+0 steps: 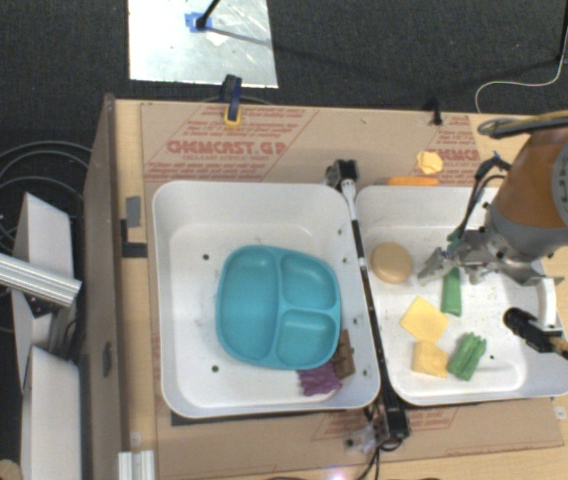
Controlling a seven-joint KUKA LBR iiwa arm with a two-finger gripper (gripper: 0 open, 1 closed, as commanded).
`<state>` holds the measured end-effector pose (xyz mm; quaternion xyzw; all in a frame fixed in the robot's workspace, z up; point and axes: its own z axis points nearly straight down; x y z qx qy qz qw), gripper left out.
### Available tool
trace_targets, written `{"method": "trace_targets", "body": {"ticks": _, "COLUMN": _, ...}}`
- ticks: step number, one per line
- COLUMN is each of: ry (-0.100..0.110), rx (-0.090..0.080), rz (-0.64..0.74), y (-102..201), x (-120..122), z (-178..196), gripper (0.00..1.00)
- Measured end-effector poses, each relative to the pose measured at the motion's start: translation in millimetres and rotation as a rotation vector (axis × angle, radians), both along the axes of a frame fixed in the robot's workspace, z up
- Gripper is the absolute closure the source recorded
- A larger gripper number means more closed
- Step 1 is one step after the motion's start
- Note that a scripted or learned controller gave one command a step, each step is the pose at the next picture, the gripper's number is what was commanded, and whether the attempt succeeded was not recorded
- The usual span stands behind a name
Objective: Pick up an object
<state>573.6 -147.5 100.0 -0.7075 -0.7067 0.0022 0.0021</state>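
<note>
Left bin [179, 268]: teal tray [277, 306]; right bin [539, 373]: green stick [451, 294].

Dark carpet [44, 58] surrounds the cardboard-topped bench [264, 138]; a shiny metal sheet [202, 28] lies at the frame's top.

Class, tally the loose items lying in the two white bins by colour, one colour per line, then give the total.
Teal: 1, the divided plate
Purple: 1
Brown: 1
Tan: 1, the round piece
Yellow: 2
Green: 2
Total: 8
</note>
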Motion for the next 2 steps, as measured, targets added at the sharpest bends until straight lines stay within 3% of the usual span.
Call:
{"method": "trace_targets", "body": {"ticks": 1, "ry": -0.005, "rx": -0.001, "rz": -0.001, "y": -23.2, "x": -22.9, "z": -16.7, "gripper": 0.00}}
{"method": "trace_targets", "body": {"ticks": 2, "ry": -0.010, "rx": -0.001, "rz": 0.004, "y": -21.6, "x": -20.4, "z": -4.6, "gripper": 1.00}}
